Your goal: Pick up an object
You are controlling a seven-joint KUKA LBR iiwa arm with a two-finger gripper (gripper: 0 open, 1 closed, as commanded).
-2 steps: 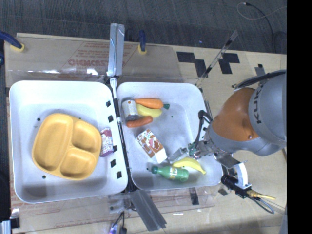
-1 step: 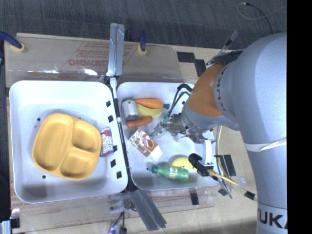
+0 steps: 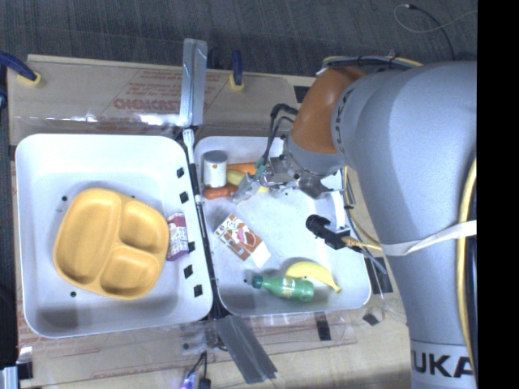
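From my seat I see the arm (image 3: 381,128) reaching in from the right over the right bin (image 3: 354,298), its orange band above the wrist and the gripper (image 3: 261,178) down near the bin's far left corner. I cannot tell how its jaws stand or whether they have anything; the wrist hides them. Just beside the gripper lie a white can (image 3: 215,168), standing upright, an orange piece (image 3: 240,169) and a red piece (image 3: 216,192), crowded together at the far wall. Nearer the middle of that bin a packet (image 3: 238,237) lies flat, well apart from the gripper. Along the near wall a banana (image 3: 313,273) rests touching a green bottle (image 3: 284,288) that lies on its side. A black clip (image 3: 323,228) on the arm's cabling hangs over the bin's right part. In the left bin (image 3: 49,156) sits a yellow tray (image 3: 109,241) with three compartments, and a small pouch (image 3: 177,236) lies just beside its right edge.
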